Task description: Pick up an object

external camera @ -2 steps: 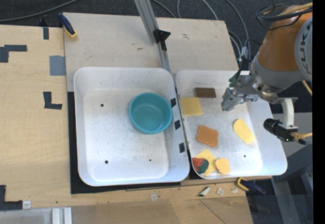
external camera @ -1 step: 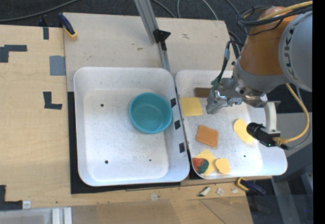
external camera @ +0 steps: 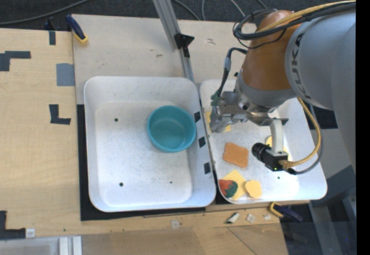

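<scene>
The arm reaches in from the right and hangs over the right-hand bin [external camera: 306, 190], its gripper [external camera: 219, 121] low at that bin's upper left, just beside the wall shared with the left-hand bin [external camera: 104, 92]. The wrist and its fittings cover the tips, so whether the claw is spread, pressed together or pinching something cannot be told from this view; a small yellow scrap [external camera: 226, 128] shows right at the gripper's lower edge, but whether it is touched is unclear. The candidates for picking lie in the right bin below the gripper: an orange slab [external camera: 236, 155], flat and roughly square, and near the bottom rim a yellow piece with red and green marks [external camera: 231, 184] just beside a small yellow rounded piece [external camera: 252, 188]. All three look like light toy pieces, probably foam or plastic, thin and lying flat, so a pinch would likely need to come straight down across a narrow side; the slab's straight edges seem the surest hold, while the rounded piece may slip. The teal bowl [external camera: 171, 128] stands upright in the left bin, light and stiff by its look, best taken by its rim.
</scene>
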`<state>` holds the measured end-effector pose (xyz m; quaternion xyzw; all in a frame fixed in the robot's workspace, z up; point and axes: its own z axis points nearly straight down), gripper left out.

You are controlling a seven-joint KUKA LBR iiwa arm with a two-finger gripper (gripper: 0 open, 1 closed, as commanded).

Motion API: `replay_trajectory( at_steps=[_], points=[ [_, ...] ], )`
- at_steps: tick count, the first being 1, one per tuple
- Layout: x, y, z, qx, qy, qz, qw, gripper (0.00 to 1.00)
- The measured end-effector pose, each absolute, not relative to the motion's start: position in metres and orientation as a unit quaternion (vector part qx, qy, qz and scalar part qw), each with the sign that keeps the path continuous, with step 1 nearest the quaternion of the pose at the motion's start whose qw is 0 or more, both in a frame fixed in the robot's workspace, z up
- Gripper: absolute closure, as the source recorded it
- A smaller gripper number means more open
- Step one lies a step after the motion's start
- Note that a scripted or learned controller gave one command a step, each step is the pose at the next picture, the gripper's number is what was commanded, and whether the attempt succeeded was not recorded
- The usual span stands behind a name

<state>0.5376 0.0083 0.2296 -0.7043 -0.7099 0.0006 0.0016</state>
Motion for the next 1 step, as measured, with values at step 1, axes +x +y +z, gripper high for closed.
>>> replay_trajectory(
  at_steps=[1],
  points=[
    [0.5333, 0.0644, 0.2388, -0.704, -0.71, -0.0002, 0.001, 1.0]
  ],
)
